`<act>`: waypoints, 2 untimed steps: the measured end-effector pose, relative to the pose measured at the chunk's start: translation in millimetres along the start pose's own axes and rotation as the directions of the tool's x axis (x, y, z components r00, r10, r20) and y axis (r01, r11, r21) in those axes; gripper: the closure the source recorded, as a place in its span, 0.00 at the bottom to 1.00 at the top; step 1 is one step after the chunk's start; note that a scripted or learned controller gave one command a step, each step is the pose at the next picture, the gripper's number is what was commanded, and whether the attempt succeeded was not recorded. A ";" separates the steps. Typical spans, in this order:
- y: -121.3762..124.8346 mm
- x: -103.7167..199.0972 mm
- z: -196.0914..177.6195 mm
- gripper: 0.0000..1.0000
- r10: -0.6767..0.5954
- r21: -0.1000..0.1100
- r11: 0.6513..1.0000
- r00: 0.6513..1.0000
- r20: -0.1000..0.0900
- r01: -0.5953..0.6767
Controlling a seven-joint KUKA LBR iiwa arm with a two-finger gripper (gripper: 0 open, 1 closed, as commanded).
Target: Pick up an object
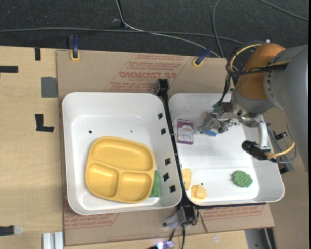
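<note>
My fingers (213, 126) hang low over the upper part of the right bin (269, 191), reaching in from the right with the orange band of my arm (259, 71) above them. There is something small and blue at their tips, but I cannot tell whether they are closed on it or how far apart they stand; the view is too blurred there. Just to their left, near the divider between the bins, a small pink card-like packet (185, 131) lies flat on the bin floor. Toward the near edge of the same bin sit a green knobbly object (242, 178), a yellow lump (198, 191) and another yellow piece (186, 177) against the divider. In the left bin (72, 108) a yellow sectioned tray (120, 169) lies flat, with a green object (156, 184) tucked against its right side. Both bins rest on brown cardboard (145, 71) over the surface.
</note>
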State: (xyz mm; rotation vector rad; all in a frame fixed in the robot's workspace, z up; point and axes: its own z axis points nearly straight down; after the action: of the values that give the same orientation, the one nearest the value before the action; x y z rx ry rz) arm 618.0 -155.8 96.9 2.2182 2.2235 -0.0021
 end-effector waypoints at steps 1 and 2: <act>4.3 8.9 -58.4 1.00 0.000 -0.004 1.000 1.000 -0.001 0.000; 13.9 10.9 -117.4 1.00 0.000 -0.005 1.000 1.000 0.000 0.000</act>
State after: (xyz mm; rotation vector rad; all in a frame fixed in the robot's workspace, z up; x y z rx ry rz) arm 631.9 -144.7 214.3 2.2162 2.2205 0.0040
